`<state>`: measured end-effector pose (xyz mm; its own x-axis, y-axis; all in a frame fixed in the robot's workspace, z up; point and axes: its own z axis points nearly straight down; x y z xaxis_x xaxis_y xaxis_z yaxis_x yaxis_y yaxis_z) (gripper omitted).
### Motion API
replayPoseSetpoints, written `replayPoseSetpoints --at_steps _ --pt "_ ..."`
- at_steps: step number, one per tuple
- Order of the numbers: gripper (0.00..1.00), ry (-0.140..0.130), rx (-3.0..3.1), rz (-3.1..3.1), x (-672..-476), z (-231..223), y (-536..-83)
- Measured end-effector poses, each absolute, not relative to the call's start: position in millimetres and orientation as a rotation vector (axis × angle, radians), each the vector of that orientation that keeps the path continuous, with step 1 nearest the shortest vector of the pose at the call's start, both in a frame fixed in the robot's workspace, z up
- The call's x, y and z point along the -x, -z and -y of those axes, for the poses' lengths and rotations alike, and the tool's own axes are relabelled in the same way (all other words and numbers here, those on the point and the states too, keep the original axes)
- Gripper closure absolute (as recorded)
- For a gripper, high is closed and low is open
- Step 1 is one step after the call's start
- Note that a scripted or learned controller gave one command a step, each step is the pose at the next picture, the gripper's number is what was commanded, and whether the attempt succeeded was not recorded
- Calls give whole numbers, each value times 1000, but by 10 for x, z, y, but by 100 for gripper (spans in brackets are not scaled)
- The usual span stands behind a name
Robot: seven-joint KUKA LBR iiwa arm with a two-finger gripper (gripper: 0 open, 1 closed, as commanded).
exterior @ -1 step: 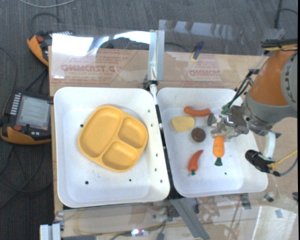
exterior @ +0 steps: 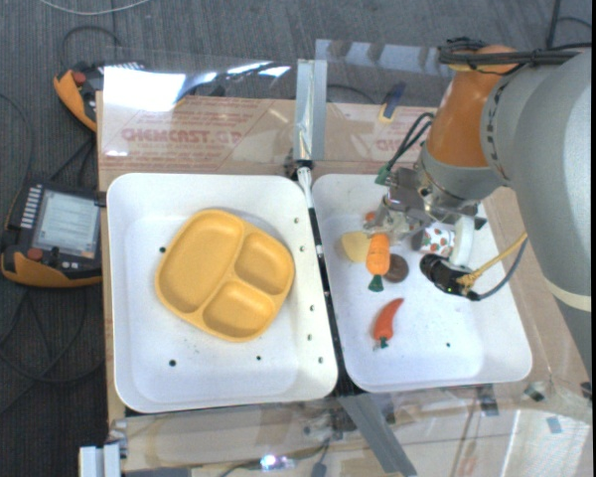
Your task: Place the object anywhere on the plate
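Note:
A yellow plate (exterior: pixel 226 273) with three compartments lies in the left bin (exterior: pixel 129 366). Several small items sit in the right bin (exterior: pixel 477 356): an orange carrot (exterior: pixel 377 256), a pale yellow piece (exterior: pixel 354 247) touching its left side, a brown round piece (exterior: pixel 396 268) to its right, and a red chili pepper (exterior: pixel 386 321) lying nearer the front. My gripper (exterior: pixel 405 219) hangs low over the back of the right bin, just behind and right of the carrot. Its tip is hidden among the wrist parts and the items.
A raised divider wall (exterior: pixel 320 266) separates the two bins. A black cable loop with a yellow lead (exterior: pixel 452 274) hangs from the wrist over the right bin. A teach pendant (exterior: pixel 55 232) lies left of the bench. Clear plastic panels (exterior: pixel 209 127) stand behind the bins.

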<state>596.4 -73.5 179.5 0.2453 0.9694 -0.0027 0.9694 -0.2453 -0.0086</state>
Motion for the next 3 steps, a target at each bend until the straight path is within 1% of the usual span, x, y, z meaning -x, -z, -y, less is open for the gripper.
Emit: replayPoseSetpoints --at_steps 1,2,3 --pt "100 -14 2364 2066 -6284 0 -1798" --pt "100 -14 2272 2168 -6355 -665 -1798" --pt "0 -16 2274 2169 -6356 -659 -1801"
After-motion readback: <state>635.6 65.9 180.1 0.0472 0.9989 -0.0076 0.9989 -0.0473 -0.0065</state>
